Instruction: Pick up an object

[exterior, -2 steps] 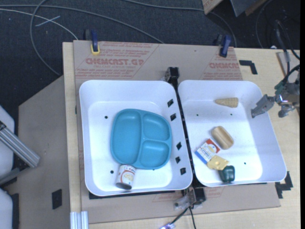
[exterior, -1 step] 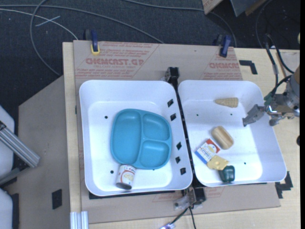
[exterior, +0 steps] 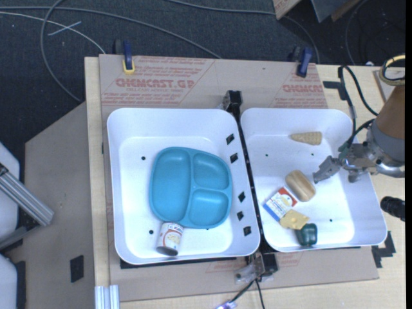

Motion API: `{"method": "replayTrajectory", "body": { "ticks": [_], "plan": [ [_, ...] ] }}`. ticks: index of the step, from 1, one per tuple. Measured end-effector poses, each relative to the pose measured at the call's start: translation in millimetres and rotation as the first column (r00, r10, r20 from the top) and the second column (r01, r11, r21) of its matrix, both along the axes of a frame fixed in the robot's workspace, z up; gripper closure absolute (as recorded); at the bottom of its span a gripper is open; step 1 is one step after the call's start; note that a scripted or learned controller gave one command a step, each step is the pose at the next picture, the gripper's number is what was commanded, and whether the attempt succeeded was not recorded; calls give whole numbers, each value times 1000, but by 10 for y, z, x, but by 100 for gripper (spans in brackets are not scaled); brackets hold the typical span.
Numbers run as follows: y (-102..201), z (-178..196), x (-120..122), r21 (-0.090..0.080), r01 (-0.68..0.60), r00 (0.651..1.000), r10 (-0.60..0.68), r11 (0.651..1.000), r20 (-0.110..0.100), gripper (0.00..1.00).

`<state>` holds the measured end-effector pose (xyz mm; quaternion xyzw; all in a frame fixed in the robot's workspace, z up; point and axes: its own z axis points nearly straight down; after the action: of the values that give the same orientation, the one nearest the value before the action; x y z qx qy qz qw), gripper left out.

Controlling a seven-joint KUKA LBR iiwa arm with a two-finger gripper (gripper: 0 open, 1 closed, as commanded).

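Note:
My gripper point(exterior: 336, 172) hangs over the right side of the right bin point(exterior: 367, 227), its two fingers spread open with nothing between them. Its left fingertip point(exterior: 321, 172) is just right of a tan bread roll point(exterior: 300, 185) without clearly touching it. Near the roll lie a small white, red and blue box point(exterior: 279, 204), a yellow piece point(exterior: 294, 221) and a dark green object point(exterior: 308, 234). A tan cone point(exterior: 306, 137) lies at the bin's far side.
The left bin point(exterior: 122, 172) holds a blue divided plate point(exterior: 190, 187) and a small can point(exterior: 170, 238) lying near its front edge. A black divider point(exterior: 239, 166) runs between the bins. Cables point(exterior: 351, 102) trail along the right bench edge.

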<state>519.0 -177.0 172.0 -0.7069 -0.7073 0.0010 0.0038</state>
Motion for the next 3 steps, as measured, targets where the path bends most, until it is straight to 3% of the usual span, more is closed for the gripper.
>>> {"method": "replayTrajectory", "body": {
  "ticks": [1,2,3],
  "plan": [
    [-72,-556,56,-1,1,1000,-1,1000,2,0],
    [-73,-418,65,-3,0,1000,0,1000,7,100],
    [-108,87,-21,-5,1,1000,-1,1000,11,100]
  ]
}}
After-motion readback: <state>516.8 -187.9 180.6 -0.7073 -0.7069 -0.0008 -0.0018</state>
